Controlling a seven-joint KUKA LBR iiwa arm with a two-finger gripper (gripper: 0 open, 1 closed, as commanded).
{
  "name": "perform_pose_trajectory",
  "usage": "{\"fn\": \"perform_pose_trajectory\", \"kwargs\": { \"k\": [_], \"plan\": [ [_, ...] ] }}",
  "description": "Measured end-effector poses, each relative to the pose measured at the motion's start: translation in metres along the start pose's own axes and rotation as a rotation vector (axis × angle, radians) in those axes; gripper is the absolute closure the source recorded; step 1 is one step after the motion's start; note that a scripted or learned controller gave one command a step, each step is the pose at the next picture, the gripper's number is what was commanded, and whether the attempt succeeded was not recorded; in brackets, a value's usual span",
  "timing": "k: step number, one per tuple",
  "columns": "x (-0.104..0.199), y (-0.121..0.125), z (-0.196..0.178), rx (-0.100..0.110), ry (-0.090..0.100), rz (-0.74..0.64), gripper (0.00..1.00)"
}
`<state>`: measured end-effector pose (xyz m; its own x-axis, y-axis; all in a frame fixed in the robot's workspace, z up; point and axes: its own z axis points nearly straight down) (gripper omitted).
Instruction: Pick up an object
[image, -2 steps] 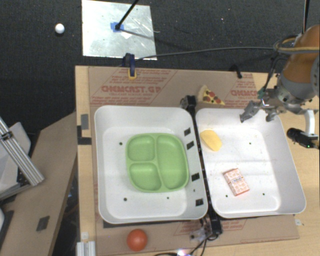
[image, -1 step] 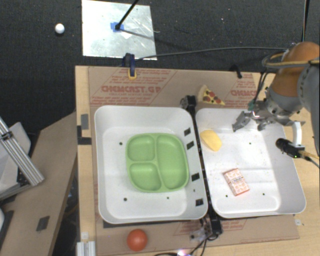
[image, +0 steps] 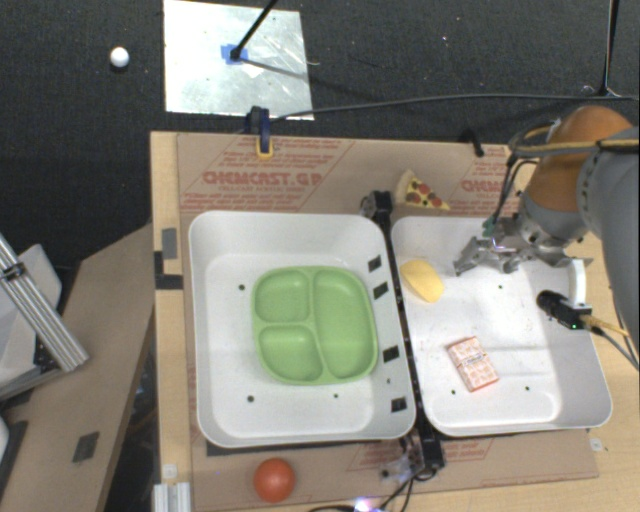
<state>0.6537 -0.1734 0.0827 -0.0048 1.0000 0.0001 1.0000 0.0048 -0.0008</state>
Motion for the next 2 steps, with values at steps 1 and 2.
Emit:
{"fn": "perform_pose_trajectory", "kwargs": {
  "k": [1, 2],
  "plan": [
    [0.0, 0.002, -0.014, -0.007, -0.002, -0.003, 1.0],
    [-0.002, 0.007, -0.08, -0.01, -0.002, -0.001, 1.0]
  ]
}}
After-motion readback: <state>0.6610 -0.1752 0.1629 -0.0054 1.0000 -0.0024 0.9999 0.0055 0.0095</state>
